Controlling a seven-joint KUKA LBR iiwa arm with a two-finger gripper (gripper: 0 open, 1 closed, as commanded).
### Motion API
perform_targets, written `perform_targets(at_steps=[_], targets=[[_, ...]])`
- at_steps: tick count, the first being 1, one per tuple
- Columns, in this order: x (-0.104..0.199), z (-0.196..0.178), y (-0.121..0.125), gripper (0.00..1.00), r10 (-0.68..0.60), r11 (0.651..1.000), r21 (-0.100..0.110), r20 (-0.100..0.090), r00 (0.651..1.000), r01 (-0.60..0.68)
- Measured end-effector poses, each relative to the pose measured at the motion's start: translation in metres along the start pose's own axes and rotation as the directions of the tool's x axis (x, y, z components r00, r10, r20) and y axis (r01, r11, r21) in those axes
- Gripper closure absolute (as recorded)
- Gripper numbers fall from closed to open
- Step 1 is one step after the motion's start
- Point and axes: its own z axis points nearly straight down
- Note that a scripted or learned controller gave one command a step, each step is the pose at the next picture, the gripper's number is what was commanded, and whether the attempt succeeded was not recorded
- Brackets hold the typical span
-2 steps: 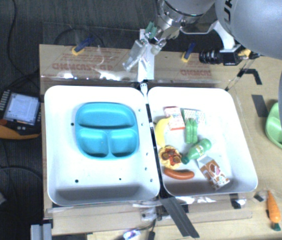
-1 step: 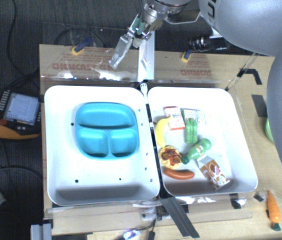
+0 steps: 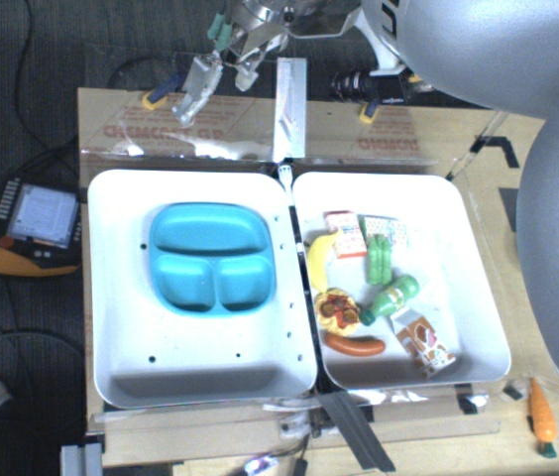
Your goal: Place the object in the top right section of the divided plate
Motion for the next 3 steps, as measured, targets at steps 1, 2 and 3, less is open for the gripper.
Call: perform_targets(at_steps=[1,2,3], targets=[[0.0105,0.022,0.0314,0.0,-0.073,0.997,0.001,0.002,0.997,0.073],[0.01,0.0124,0.0319,1.0,-0.073,0.997,0.002,0.005,0.997,0.073],[0.01,0.0126,0.0319,0.0,-0.073,0.997,0.002,0.005,0.997,0.073]])
